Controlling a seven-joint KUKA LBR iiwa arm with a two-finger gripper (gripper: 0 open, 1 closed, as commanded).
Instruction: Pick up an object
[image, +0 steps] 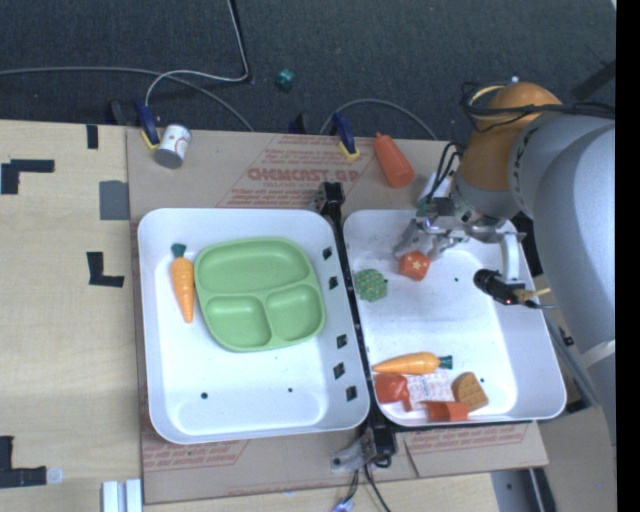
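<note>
From the overhead camera, we see the two-finger gripper (420, 250) low in the right white bin (520, 400), directly above a small red toy tomato (414, 265). We cannot tell its grasp state. A green knobbly toy (371, 285) lies just left; a green divided plate (262, 293) occupies the left white bin (160, 400).

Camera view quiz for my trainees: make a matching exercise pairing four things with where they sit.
Things:
1. green divided plate
2. green broccoli piece
3. small can
4. red tomato piece

Places:
A. right bin, near its left wall
B. on the cardboard, beyond the bins
C. left bin
D. right bin, just below the gripper

Pairs: 1-C, 2-A, 3-B, 4-D
</note>
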